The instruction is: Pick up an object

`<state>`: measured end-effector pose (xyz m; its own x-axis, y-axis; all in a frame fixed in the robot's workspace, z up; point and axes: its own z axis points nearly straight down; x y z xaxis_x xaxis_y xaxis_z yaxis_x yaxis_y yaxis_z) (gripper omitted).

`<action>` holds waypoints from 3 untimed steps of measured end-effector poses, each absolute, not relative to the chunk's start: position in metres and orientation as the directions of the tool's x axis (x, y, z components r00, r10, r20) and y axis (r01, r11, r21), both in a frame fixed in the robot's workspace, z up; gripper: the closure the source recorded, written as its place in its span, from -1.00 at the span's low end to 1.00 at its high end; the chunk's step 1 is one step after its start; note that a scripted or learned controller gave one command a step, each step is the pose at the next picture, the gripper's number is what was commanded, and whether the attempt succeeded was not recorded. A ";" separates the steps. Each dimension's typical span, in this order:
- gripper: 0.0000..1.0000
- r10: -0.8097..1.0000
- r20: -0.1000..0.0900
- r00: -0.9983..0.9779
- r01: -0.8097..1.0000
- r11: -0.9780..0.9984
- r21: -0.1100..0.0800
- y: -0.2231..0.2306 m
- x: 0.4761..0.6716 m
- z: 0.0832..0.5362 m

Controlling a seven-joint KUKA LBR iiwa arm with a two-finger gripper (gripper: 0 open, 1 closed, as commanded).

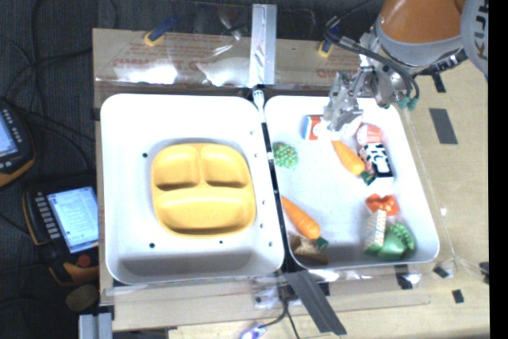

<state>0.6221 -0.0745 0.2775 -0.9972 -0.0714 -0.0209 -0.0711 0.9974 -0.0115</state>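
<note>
Two white bins sit side by side under me. My gripper [343, 109] hangs over the far end of the right bin [425, 206], reaching in from the right, and its fingers look spread a little with nothing between them, though at this slant I am not fully sure of the gap. Its tips hover just above a small red and white box [313, 128], and I cannot tell whether they touch it. Beside that box lies a short orange carrot [348, 156], and against the carrot's right side a black and white piece [376, 156]. Near the divider sits a green bumpy ball [285, 156]. Closer to the near edge a longer carrot [302, 220] lies aslant. In the near right corner an orange piece [380, 205], a pale corn cob [375, 229] and a green leafy toy [395, 242] crowd together. In the left bin [127, 123] rests a yellow divided tray [203, 186].
</note>
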 end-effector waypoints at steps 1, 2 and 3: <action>1.00 0.029 -0.005 -1.000 0.029 1.000 0.001 -0.052 0.669 0.285; 1.00 0.028 -0.010 -1.000 0.028 1.000 0.000 -0.052 0.671 0.296; 1.00 0.028 -0.015 -1.000 0.028 1.000 -0.001 -0.052 0.672 0.306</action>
